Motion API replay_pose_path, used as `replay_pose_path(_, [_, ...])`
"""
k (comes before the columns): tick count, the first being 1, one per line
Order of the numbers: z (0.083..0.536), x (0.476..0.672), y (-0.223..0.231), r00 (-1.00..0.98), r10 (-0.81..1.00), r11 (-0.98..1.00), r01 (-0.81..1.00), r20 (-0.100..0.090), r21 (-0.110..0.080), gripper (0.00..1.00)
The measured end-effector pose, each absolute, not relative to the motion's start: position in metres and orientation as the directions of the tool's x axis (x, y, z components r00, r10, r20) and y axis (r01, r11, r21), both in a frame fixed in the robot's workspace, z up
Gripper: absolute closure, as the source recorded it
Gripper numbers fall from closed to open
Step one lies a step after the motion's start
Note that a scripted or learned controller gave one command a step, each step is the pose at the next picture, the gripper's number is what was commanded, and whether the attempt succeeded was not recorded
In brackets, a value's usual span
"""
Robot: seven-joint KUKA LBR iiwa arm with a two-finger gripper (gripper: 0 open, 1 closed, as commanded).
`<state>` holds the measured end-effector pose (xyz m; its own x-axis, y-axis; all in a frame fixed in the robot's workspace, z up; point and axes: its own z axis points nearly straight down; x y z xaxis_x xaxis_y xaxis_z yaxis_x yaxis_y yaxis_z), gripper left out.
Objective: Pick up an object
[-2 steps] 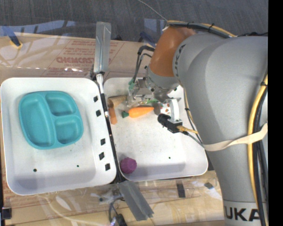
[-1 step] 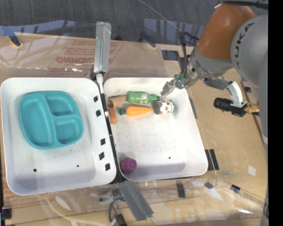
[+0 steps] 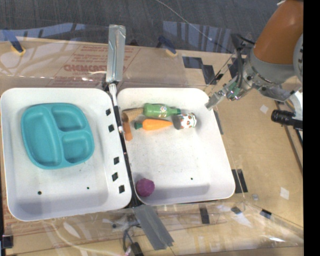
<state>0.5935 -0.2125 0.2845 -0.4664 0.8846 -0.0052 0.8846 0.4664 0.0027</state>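
Camera view: gripper (image 3: 212, 102) hangs off right bin's (image 3: 216, 164) upper-right rim, jaws' state unclear, nothing visibly held. Bottle (image 3: 161, 110), carrot (image 3: 156, 125) cluster upper centre; purple ball (image 3: 145, 186) low. Teal tray (image 3: 57, 135) left.

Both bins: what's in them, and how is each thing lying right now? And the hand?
Teal tray: flat in left bin.
Green bottle: on its side, right bin.
Carrot: lying beside bottle.
Purple ball: at right bin's near-left corner.
Hand: at right bin's far-right corner, holding nothing.
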Motion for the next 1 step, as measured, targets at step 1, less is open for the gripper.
replay_pose_path(1, [0.2616, 0.5357, -0.1198, -0.450, 0.893, 0.450, 0.893, 0.003, -0.002, 1.00])
